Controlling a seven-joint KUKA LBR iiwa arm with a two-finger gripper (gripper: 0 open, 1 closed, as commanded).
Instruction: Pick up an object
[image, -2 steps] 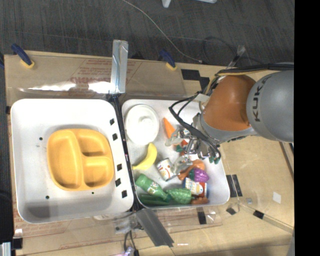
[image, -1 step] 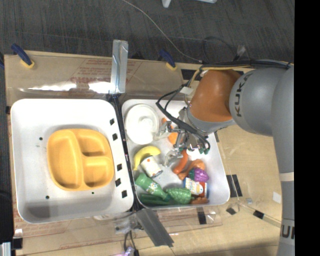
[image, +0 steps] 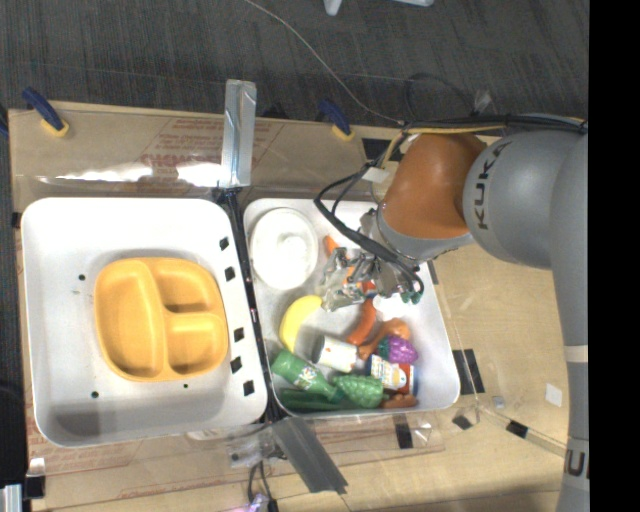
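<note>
My gripper (image: 347, 281) hangs low in the right bin (image: 437, 330), beneath the orange wrist band. It sits just above and right of a yellow lemon-like object (image: 298, 320) and next to an orange carrot-like piece (image: 364, 318). Whether anything lies between its tips is hidden by the metal parts. A white bowl (image: 282, 245) rests at the bin's far left. Toward the front lie a white cylinder (image: 338, 352), a purple grape bunch (image: 401, 351), a small labelled bottle (image: 392, 375) and green items (image: 318, 385).
The left bin (image: 50, 300) holds a yellow divided tray (image: 160, 317). A black divider with clips (image: 238, 290) runs between the bins. Cables (image: 350, 185) trail from the wrist over the right bin's far edge. Cardboard lies under both bins.
</note>
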